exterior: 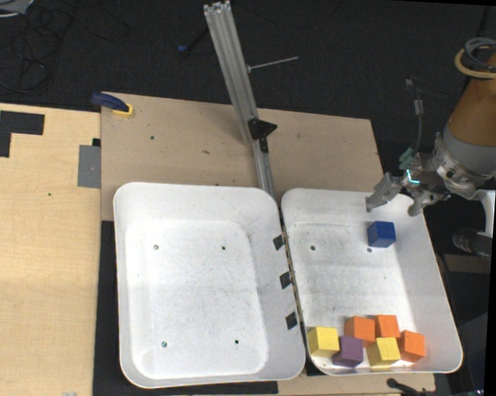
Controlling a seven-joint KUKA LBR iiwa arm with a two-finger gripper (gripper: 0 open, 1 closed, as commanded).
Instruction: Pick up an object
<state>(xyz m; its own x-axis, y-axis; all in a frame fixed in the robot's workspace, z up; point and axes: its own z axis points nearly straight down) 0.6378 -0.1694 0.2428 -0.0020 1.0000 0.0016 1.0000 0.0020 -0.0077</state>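
Note:
A blue cube (382, 234) lies alone in the upper part of the right bin (330, 241). Along that bin's near edge sits a cluster of blocks: two yellow (324, 339), a purple one (352, 351), and three orange (360, 328). My gripper (399, 195) hangs over the bin's far right corner, just above and beyond the blue cube. Its two fingers (379, 194) are spread apart, open, with nothing between them.
The left bin (195, 287) lies beside the right one, joined by black clips (284, 280). A slanted aluminium rail (239, 82) rises behind the bins. A blue and yellow clamp (113, 103) sits at the bench's far left corner.

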